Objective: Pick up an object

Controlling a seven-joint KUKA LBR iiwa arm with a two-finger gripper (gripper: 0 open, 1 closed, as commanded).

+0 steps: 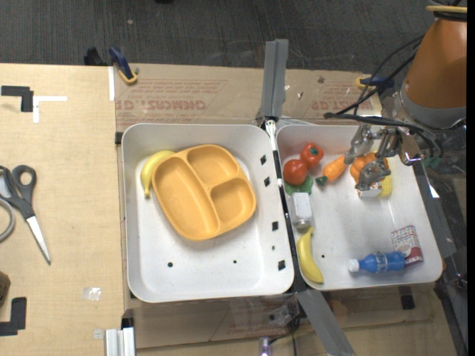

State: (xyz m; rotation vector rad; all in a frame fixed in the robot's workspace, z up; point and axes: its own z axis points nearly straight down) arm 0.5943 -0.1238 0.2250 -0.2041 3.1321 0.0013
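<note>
Pincer [372, 175] of a grey arm hangs low over the right-hand white bin [349, 228], its metal fingers down among an orange, rounded piece [362, 163] and a small yellow one [385, 187] near the bin's upper right; whether they are apart, together or clamped on anything cannot be told. An orange band caps the arm above the wrist. Just left of the pincer lies a toy carrot [335, 168] with a green tip, beside two glossy red tomatoes [303, 162]. Lower in the same bin rest a small clear bottle [300, 208], a curved yellow banana [309, 256] along the left wall, and a blue plastic bottle [384, 262] lying on its side with a red and white label. The left-hand bin [200, 273] carries a smooth yellow-orange divided plate [202, 191] with three compartments, a second banana [151, 170] tucked against its upper left rim. On the pale wooden worktop [59, 199] to the left lie grey-handled scissors [27, 206].
</note>
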